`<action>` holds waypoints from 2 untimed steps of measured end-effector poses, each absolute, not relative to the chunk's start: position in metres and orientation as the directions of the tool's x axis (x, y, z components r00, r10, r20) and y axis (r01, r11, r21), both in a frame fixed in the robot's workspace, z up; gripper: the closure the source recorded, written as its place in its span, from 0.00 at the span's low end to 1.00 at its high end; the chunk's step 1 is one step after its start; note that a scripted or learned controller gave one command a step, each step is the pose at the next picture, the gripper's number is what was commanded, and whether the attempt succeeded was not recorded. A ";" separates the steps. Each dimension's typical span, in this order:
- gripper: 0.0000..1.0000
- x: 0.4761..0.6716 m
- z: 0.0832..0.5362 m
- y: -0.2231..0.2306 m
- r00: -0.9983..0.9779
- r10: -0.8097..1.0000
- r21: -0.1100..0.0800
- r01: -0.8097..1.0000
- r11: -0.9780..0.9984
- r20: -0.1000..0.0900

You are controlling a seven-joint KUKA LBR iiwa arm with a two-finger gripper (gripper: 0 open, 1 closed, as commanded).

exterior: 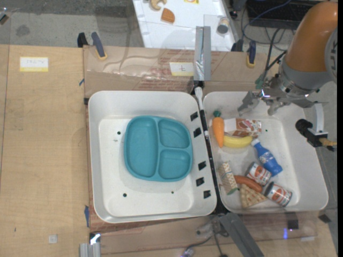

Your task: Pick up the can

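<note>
Where fingers splay: tool (261, 105) above bin (321, 181).

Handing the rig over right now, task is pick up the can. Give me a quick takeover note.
Tool: above the far edge of the right bin, fingers spread, nothing between them.
Cans: two lie in the right bin's near half, one can beside the blue bottle, the other can nearer the front corner. Carrot, banana and other food items crowd the same bin.
Left bin: holds the teal divided plate.
Done: nothing grasped.
Left: move the tool toward the bin's near side, descend on a can, close, lift.
</note>
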State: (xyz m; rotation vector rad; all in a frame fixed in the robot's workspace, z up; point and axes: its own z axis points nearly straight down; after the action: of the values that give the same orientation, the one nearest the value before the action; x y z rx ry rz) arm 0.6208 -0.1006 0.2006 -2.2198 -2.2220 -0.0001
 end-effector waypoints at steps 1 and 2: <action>0.00 0.614 0.116 -0.149 0.059 0.998 0.027 0.998 -0.059 0.000; 0.00 0.627 0.109 -0.137 0.119 0.993 0.029 0.993 -0.119 -0.002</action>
State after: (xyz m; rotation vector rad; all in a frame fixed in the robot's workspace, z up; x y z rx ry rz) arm 0.6265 -0.1368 0.1087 -2.3666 -2.1003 -0.0278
